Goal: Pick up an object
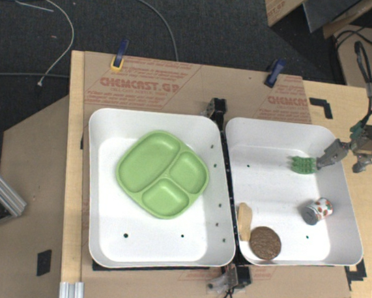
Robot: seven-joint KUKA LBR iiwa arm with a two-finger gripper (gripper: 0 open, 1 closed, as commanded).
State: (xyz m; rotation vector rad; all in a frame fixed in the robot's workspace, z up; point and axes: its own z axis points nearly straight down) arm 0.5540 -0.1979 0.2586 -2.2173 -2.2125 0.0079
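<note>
My gripper (pixel 346 158) hovers over the right bin's (pixel 285 141) far right rim, its two fingers spread apart with nothing between them. The left finger (pixel 333 153) points down at a small green toothed piece (pixel 303 165), its tip just beside that piece. Nearer the front lie a small grey, white and orange object (pixel 316 212), a brown round disc (pixel 265 242) and a tan stick (pixel 244 221) against the left wall.
The left bin (pixel 100 222) holds a light green divided plate (pixel 162 173). Cardboard lies under both bins, held by blue clamps (pixel 275 72) at the back. Cables hang at the far right (pixel 369 84).
</note>
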